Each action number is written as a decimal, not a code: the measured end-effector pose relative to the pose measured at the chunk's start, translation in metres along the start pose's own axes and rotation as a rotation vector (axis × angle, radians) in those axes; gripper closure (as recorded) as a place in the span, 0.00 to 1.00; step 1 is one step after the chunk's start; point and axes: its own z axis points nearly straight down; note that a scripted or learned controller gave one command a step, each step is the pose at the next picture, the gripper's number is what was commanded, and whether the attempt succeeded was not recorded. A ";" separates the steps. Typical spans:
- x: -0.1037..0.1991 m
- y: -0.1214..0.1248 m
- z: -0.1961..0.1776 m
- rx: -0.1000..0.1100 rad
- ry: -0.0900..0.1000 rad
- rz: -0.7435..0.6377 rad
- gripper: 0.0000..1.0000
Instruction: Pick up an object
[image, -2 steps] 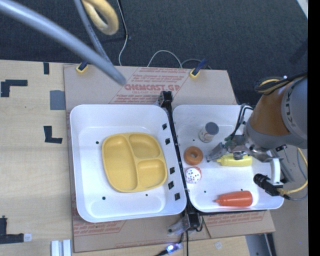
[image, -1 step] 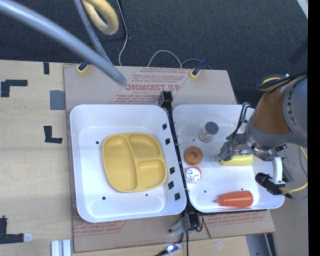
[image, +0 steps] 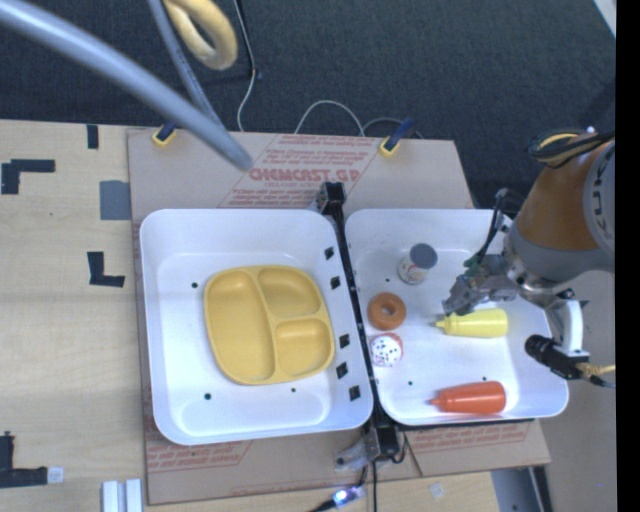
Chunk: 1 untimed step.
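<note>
1. A grey arm with an orange band reaches over the bench's right edge, its claw low in the right bin, just above the capped end of a yellow squeeze bottle and perhaps touching it.
2. Whether the claw is spread or pressed together cannot be told from this slanted view; nothing is seen between its tips.
3. The yellow squeeze bottle lies on its side near the middle of the right bin, cap pointing toward the divider between the bins. It looks like a light, hollow plastic toy, smooth and rounded, so it may roll or slip; the best hold appears to be across its narrow width at mid-body, not on the tapered cap.
4. Other candidates share the bin: a brown doughnut and a small spotted ball by the divider, a small grey-capped jar toward the far side, and an orange carrot-like toy by the near edge.
5. The left bin carries a yellow divided plate, broad and flat, likely awkward to pinch except at its rim.
</note>
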 end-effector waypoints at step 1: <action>0.005 0.008 -0.060 -0.004 -0.001 -0.001 1.00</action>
